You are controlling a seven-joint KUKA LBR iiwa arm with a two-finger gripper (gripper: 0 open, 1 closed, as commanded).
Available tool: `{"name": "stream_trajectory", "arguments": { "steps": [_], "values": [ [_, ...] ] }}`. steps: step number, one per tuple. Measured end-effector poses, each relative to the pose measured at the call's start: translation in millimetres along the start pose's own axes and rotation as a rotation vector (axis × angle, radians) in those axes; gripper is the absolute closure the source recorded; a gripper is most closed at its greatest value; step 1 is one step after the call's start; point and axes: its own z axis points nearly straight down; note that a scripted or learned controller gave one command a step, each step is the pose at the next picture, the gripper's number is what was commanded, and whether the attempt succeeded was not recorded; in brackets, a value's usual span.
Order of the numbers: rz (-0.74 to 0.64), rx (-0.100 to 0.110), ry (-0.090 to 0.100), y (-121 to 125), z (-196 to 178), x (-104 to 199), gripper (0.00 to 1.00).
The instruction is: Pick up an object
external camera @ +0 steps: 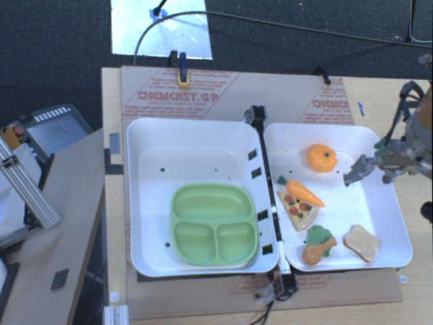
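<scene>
End effector (358,170) over right bin (389,202), finger state unclear; orange pumpkin (321,158) just left, carrot (304,192) lower left.

Looking like a robotics lab test cell, not a kitchen. Two white bins (196,131) are sitting side by side on a bench (111,100) lined with printed cardboard sheet (223,90), held by a yellow clamp (183,80). Cables (304,29) are running across dark carpet (54,46). A teach-pendant style device (57,131) is lying at left beside an aluminium extrusion (27,185). Toy food (302,202) and a green divided plate (213,223) are serving as test objects.
</scene>
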Motion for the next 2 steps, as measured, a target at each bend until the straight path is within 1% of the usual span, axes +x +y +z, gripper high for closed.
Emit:
{"name": "stream_trajectory", "arguments": {
  "steps": [1,2],
  "values": [
    [-0.003,-0.011,-0.002,2.0,-5.6,0.4,0.0],
    [-0.001,-0.008,-0.001,2.6,47.5,11.0,0.0]
  ]
}}
